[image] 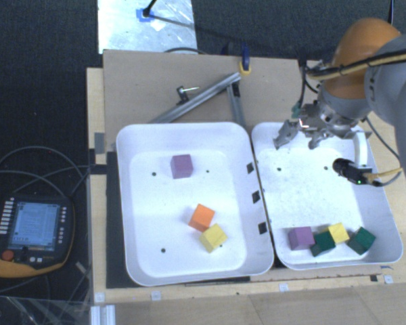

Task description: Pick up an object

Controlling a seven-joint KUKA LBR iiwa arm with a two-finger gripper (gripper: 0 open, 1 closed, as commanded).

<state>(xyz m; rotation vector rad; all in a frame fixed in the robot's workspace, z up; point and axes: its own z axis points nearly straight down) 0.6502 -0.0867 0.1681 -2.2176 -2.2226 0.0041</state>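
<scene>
The gripper (pixel 299 136) hangs with its fingers spread apart and nothing between them, over the far end of the right bin (pixel 382 212). The nearest candidates, a purple cube (pixel 300 237), two green cubes (pixel 322 243) and a yellow cube (pixel 338 233), sit in a row well toward the near wall from it; being cubes, they have no long axis.

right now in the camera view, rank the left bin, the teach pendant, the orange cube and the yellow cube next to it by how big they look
1. left bin
2. teach pendant
3. orange cube and yellow cube: they look about alike, so I won't rank them against each other.
</scene>
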